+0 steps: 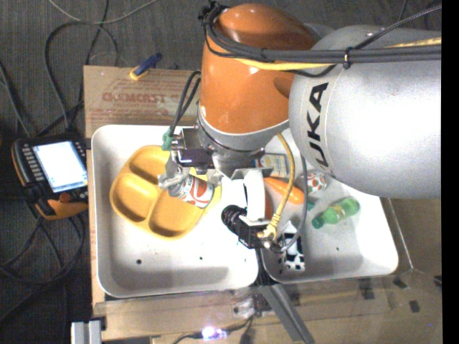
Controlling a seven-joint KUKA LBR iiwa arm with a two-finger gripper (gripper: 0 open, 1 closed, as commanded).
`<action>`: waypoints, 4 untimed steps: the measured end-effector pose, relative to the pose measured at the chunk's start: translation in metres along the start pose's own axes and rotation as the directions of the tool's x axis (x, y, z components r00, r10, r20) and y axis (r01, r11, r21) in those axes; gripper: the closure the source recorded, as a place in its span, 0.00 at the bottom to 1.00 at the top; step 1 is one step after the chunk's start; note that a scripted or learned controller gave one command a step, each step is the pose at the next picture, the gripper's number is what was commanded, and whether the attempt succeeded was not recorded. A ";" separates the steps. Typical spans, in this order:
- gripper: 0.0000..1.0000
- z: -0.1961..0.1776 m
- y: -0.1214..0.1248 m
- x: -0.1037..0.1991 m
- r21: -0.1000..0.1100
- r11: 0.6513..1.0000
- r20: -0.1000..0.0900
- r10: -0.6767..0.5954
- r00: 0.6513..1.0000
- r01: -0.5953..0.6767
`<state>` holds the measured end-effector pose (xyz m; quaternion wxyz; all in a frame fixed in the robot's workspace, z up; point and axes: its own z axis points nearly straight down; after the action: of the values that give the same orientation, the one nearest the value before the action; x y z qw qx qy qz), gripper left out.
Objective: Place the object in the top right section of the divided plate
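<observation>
The arm reaches in from the right and covers much of both bins. The gripper sits over the left bin, at the right edge of the yellow divided plate. A red-and-white object lies directly at the gripper tip, touching the plate's right rim, between the plate and the gripper body. Whether the gripper is clenched on the object or released cannot be told; the wrist housing hides the tip.

In the right bin:
- a green bottle lies on its side;
- an orange item lies near the bin divider;
- a black-and-white item lies at the near-left corner.

A handheld pendant rests left of the worktop.
</observation>
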<state>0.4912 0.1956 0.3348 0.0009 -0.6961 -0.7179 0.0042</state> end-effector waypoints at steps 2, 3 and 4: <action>1.00 -0.041 0.086 -0.023 -0.002 0.999 0.002 -0.051 0.999 0.051; 1.00 -0.071 0.045 -0.068 -0.003 0.987 0.002 -0.159 0.987 0.159; 1.00 -0.097 -0.009 -0.107 -0.004 1.000 0.001 -0.010 1.000 0.010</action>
<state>0.4861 0.0890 0.4324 -0.0007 -0.6925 -0.7214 0.0031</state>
